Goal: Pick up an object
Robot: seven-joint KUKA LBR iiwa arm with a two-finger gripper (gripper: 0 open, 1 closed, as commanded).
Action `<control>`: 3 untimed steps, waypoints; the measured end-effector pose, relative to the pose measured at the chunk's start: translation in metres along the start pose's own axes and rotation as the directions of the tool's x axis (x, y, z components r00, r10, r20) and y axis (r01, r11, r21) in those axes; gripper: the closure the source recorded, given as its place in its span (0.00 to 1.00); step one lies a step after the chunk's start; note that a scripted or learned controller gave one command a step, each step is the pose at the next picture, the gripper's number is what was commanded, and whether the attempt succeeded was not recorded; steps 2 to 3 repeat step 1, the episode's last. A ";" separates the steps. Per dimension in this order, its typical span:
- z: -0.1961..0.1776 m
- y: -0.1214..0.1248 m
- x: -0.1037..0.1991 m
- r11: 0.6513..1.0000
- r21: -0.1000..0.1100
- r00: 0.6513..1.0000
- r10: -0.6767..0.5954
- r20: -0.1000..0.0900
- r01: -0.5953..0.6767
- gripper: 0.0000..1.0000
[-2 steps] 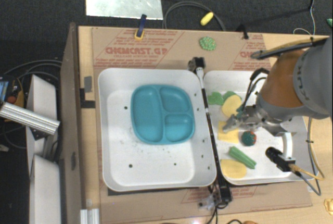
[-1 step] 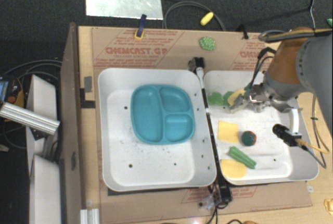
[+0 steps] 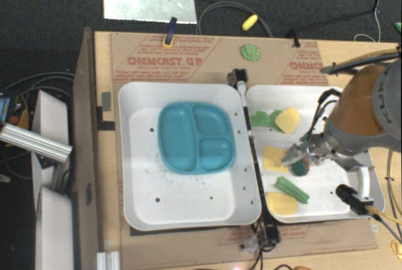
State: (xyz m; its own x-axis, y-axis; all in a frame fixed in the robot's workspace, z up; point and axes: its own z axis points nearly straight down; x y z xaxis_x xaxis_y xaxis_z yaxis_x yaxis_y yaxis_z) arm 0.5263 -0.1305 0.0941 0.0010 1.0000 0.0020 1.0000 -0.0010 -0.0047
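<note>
In the right bin (image 3: 326, 215), nearest the front edge, lies a yellow disc (image 3: 281, 203), and just behind it a green stick (image 3: 293, 189). Further back the gripper (image 3: 300, 159) hangs low over a small dark teal ball (image 3: 301, 167); whether it has closed on the ball cannot be told. A yellow slab (image 3: 272, 158) lies just left of the ball. Beyond these sit a green piece (image 3: 260, 118) and a yellow wedge (image 3: 287, 120). The left bin (image 3: 135, 137) holds a blue divided plate (image 3: 196, 137). Far behind the bins, a green knobbly ball (image 3: 250, 52) rests on the cardboard (image 3: 188, 58).
</note>
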 end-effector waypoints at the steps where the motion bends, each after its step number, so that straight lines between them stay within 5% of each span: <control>1: -0.012 0.005 0.000 1.000 -0.011 1.000 -0.003 0.002 0.003 1.00; 3: -0.012 0.005 0.000 1.000 -0.011 1.000 -0.003 0.002 0.003 1.00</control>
